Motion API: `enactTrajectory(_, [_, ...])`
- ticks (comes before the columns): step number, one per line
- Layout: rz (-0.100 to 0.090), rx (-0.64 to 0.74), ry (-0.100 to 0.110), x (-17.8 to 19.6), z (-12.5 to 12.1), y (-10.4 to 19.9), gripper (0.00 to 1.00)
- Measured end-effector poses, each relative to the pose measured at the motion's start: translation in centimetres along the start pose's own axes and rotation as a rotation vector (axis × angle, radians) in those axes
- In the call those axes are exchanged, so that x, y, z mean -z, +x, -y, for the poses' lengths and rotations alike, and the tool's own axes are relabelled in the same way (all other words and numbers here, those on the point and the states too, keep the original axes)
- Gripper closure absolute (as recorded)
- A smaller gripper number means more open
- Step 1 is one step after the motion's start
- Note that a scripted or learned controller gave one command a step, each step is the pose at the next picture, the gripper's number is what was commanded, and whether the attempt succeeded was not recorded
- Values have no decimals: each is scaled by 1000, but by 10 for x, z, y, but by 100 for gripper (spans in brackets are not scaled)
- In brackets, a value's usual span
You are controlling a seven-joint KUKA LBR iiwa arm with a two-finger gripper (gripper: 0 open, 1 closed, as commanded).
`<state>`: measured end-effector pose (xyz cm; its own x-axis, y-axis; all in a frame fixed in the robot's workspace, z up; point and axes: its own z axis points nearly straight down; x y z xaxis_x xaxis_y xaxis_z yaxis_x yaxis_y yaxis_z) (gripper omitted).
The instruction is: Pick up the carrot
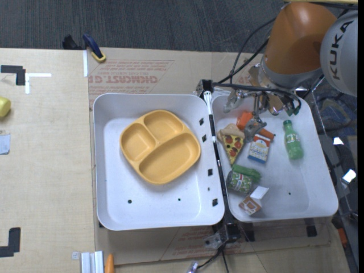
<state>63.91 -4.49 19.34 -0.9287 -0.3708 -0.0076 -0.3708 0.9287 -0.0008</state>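
Hovering low over orange carrot (pixel 245 119) in right white bin (pixel 318 198); two-finger gripper (pixel 254 124) state impossible to tell.

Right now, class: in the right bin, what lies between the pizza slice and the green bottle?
In the camera view, a small white and blue carton lies between the pizza slice and the green bottle.

The divided plate (pixel 160 145) lies mid-left bin (pixel 114 209). In the right bin (pixel 307 201), the carrot (pixel 245 119) is near the back-left corner, the pizza slice (pixel 231 141) just before it, the carton (pixel 259 150) beside that, and the bottle (pixel 292 140) toward the right edge.
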Motion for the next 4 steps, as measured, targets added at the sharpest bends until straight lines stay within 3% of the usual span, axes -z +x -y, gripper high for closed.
enactTrajectory(1, [-4, -17, -1, -1, -50, 68, 0])
enactTrajectory(2, [-3, 172, -1, 0, -67, 73, 0])
enactTrajectory(3, [-2, 370, 0, 0, -29, 123, 0])
enactTrajectory(4, [1, 615, -1, 83, 26, 75, 0])
